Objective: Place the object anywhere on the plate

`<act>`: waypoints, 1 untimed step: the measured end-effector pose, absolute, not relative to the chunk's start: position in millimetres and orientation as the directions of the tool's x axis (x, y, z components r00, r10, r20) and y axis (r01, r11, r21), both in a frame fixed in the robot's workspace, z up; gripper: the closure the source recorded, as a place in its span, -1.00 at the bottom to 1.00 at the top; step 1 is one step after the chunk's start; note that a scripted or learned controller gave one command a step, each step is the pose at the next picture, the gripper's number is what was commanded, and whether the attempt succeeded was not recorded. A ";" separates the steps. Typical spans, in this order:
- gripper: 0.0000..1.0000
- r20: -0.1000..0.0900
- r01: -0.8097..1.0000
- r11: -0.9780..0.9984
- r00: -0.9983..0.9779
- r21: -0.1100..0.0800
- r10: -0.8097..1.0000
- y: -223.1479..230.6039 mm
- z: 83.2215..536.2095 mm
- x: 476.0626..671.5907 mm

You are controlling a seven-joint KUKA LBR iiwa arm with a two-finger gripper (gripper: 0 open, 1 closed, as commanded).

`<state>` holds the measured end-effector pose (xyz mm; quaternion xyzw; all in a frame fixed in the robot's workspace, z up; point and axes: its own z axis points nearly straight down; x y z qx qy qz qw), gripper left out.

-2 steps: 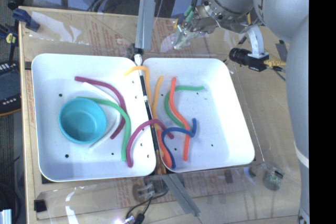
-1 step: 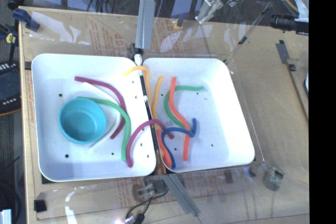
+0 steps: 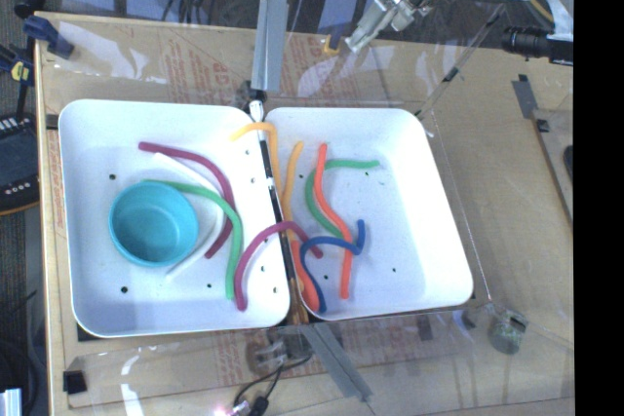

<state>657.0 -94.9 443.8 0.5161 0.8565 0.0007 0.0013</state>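
My gripper [image 3: 359,38] hangs in the upper right of the frame, above the bench and beyond the far rim of the right bin [image 3: 444,209], pointing down and to the left. Nothing sits between its tips; whether they are spread or closed I cannot tell from here.

The left bin [image 3: 78,209] fills the left middle of the frame. In its lower left part rests the teal plate [image 3: 153,223], a shallow bowl-like dish, upright. A green cord [image 3: 216,209] arcs from just above the dish toward the bottom of the bin, touching the dish's upper rim. A maroon cord [image 3: 200,170] curves over it from the upper left. Another purple cord [image 3: 261,253] loops across the divide between the two bins at lower centre.

The right bin holds a tangle: a yellow-orange cord [image 3: 265,146] draped over the shared rim at top centre, an orange cord [image 3: 291,175] beside it, a green cord with a hooked end [image 3: 343,166], a red-orange cord [image 3: 331,214] running down the middle, and a blue cord [image 3: 336,248] looping near the bottom. All cords lie off the plate.
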 end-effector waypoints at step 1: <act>-1.00 0.001 0.982 0.191 -0.191 -0.004 0.982 -166.2 368.1 619.5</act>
